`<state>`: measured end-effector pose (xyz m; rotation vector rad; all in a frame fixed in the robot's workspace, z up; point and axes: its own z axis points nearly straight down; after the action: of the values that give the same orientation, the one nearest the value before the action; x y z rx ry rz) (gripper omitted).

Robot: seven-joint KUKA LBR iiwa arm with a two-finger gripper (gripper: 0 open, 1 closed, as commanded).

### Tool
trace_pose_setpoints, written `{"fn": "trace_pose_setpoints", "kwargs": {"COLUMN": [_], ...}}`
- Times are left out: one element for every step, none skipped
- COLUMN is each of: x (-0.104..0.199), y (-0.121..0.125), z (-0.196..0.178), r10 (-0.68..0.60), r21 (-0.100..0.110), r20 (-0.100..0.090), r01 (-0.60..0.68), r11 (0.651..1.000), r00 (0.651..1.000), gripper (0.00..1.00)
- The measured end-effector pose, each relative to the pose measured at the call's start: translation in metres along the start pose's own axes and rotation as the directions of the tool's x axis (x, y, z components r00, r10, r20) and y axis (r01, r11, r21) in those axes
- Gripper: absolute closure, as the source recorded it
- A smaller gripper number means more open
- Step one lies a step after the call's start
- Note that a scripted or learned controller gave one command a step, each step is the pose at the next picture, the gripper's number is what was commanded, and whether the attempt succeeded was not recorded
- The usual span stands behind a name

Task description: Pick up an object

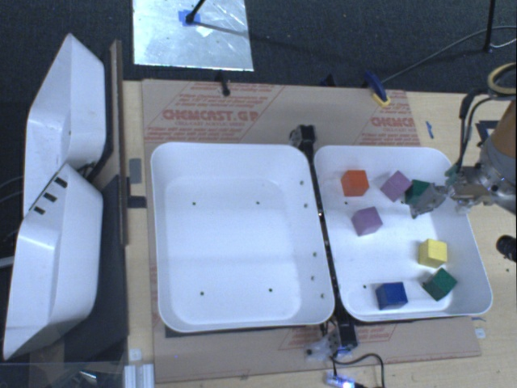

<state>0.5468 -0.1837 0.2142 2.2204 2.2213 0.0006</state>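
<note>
On the bench sit two shallow white bins side by side. Inside the right bin (477, 289) lie seven small blocks: one orange block (354, 183), two purple blocks, one near the far wall (395, 186) and one closer to the middle (367, 221), one yellow block (432, 253), one blue block (391, 295), and two dark green blocks, one in the near right corner (439, 284) and one by the gripper (417, 191). That last green block is small, dark and only partly visible, sitting beside the far purple block. The gripper (426, 201) reaches in from the right and sits against it; whether its fingers are spread or closed cannot be told. The left bin (234, 156) has plain white walls. Both bins rest on brown printed cardboard (210, 111) over dark carpet (323, 23), with a shiny metal sheet (194, 23) beyond.
</note>
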Motion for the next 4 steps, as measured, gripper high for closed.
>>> {"fn": "trace_pose_setpoints", "kwargs": {"x": [0.075, 0.093, 0.091, 0.167], "y": [0.047, 0.037, 0.039, 0.091], "z": [0.071, 0.130, 0.116, 0.023], "r10": [-0.007, -0.001, 0.001, -0.007], "r21": [0.005, 0.005, -0.002, -0.009], "r20": [-0.003, -0.001, 0.000, -0.002], "r01": [0.007, 0.001, -0.001, 0.007], "r11": [1.000, 1.000, 1.000, 1.000], "r00": [1.000, 1.000, 1.000, 1.000], "gripper": [0.00, 0.00, 1.00, 1.00]}}
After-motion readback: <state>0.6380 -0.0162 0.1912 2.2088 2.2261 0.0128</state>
